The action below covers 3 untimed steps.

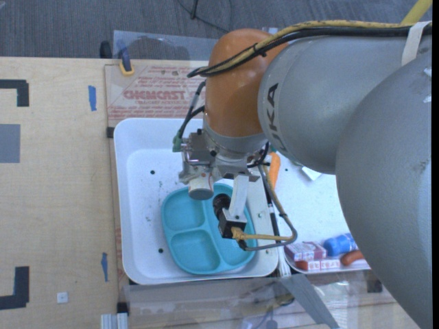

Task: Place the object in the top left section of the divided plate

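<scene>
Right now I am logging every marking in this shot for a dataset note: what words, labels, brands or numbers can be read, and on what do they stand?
"CHEMCAST", in red, mirrored, repeated in rows on the brown paper sheet behind the white bin.
"KA", black letters, part of a brand name, on the grey arm.
Print on the small red and white box in the right bin: too small to read.
The blue divided plate bears no text.

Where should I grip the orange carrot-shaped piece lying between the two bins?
Probably mid-body on the orange carrot-shaped piece, coming from above with fingers across its narrow width. It lies lengthwise along the rim of the left white bin, and the grey arm hides its upper end.
</scene>
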{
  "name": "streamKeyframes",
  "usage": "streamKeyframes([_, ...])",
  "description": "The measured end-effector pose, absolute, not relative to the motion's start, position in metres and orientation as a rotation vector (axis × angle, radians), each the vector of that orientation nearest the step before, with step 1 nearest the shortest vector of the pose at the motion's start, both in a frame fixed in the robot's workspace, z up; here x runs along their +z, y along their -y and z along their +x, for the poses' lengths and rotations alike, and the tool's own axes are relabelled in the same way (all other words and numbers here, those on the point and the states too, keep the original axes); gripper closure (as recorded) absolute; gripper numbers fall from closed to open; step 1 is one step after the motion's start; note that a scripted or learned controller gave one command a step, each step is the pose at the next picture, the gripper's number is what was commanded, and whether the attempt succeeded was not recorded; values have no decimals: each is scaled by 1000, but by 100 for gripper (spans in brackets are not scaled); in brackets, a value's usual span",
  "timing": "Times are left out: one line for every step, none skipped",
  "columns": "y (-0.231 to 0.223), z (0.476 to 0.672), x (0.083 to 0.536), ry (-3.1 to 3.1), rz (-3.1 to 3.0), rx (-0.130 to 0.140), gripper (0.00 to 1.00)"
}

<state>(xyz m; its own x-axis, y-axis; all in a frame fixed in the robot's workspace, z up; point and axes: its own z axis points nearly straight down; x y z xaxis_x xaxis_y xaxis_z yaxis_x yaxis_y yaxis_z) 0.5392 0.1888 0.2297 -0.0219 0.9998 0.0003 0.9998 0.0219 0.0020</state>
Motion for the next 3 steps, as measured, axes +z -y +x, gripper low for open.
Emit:
streamKeyframes([-132, 505, 242, -2336, 2104, -3, 100])
streamKeyframes([-183, 502, 242, -2288, 2152, 1, 100])
streamKeyframes([-194, 479, 219, -2284, 2160, -5, 100])
